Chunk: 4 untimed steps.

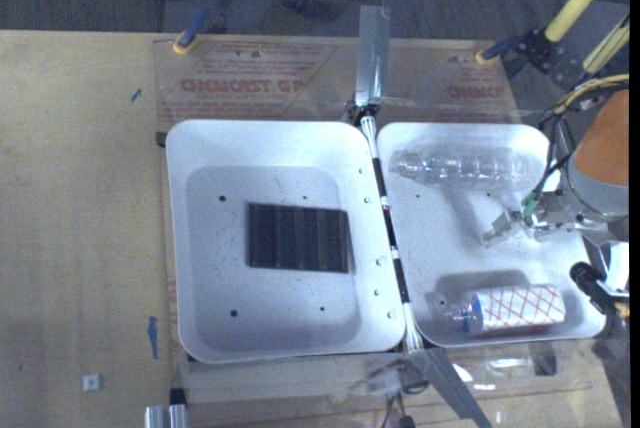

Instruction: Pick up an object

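Nearest to you, along the lower edge of the view, runs the wooden desk [70, 216], and on it sit two shallow white bins side by side. Start at the left bin [200, 166]: a dark ribbed rectangular pad [299, 237] lies flat near its middle, well apart from every wall. Move across the seam to the right bin [420, 266], where you find the things to pick. A clear plastic bottle [462, 166] lies on its side along the far wall. Closer to you, near the front wall, a tube with a red-and-white lattice print [515, 308] lies on its side, its grey cap pointing left. Between those two, you can see the gripper [505, 228] reaching in from the right, low over the bin floor, with the grey arm and its orange band [605, 151] behind it at the edge. Its fingers are too blurred to judge, so whether they stand wide or narrow I cannot tell; nothing is visibly between them.
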{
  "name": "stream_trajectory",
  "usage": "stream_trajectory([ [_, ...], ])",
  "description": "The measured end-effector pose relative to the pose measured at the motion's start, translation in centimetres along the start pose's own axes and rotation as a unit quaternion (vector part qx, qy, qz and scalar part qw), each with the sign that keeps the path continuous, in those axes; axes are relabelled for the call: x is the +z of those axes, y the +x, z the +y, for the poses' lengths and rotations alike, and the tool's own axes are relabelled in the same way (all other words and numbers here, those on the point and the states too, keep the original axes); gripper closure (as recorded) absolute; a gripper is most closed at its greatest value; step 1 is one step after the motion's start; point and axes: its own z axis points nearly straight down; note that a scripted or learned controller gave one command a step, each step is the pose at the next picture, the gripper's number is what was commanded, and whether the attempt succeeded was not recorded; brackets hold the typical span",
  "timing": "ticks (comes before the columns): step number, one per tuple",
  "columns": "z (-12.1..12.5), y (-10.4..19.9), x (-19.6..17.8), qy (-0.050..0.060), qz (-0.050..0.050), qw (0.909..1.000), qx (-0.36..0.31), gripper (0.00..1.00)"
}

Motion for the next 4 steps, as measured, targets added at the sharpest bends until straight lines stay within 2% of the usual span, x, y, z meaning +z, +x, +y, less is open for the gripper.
stream_trajectory([
  [1,-3.3,1.6,-1.6,0.001,0.0,0.9971,0.076,0.0],
  [2,3.0,7.9,-7.9,0.0,-0.001,0.9898,0.142,0.0],
  [3,-0.8,4.6,-12.1,0.0,-0.001,1.0,0.0,0.0],
  [4,-0.9,7.8,-12.0,0.0,-0.001,0.9958,-0.091,0.0],
])
